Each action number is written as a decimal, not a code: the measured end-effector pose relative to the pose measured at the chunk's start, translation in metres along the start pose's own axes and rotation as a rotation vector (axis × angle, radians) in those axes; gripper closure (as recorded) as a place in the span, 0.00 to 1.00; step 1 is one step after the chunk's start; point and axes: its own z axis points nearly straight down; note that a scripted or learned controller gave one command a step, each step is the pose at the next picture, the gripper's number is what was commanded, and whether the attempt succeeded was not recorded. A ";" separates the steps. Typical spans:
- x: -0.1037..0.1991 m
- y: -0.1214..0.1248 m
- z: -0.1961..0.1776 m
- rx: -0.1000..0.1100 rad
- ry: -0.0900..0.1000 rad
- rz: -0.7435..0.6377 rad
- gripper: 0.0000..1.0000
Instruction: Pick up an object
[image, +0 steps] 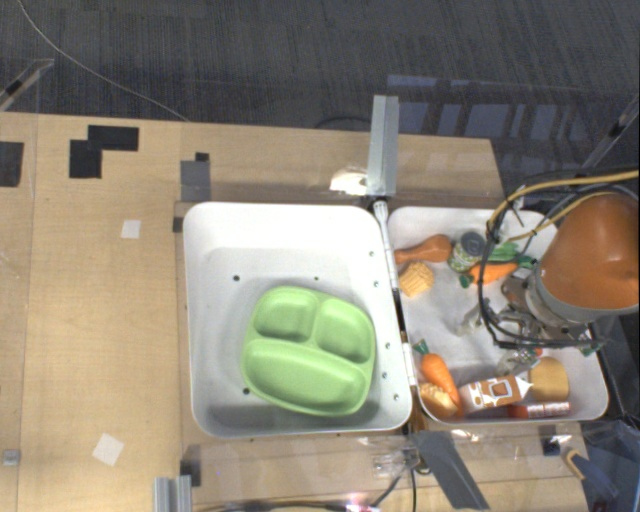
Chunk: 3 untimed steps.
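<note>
You have the grey arm with its orange band (592, 255) reaching into the right-hand shallow white bin (440, 225), low over the bin's near right part; whether the gripper is released or clenched cannot be told from this view. That bin carries your candidate objects: an orange toy carrot (437, 372) at the near left corner, a small yellow corn piece (417, 280), an orange squash-shaped toy (424, 248) and a red and white packet (497, 393). The left-hand white bin (215, 230) bears a green three-compartment plastic plate (310, 348) lying flat

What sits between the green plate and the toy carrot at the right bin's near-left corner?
In the camera view, only the bins' adjoining white walls separate the green divided plate from the toy carrot.
</note>
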 end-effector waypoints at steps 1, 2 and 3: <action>-0.024 0.023 0.003 -0.017 0.018 -0.265 0.00; -0.057 -0.024 0.008 -0.028 0.018 -0.543 0.00; -0.133 -0.055 0.013 -0.032 0.019 -0.560 0.00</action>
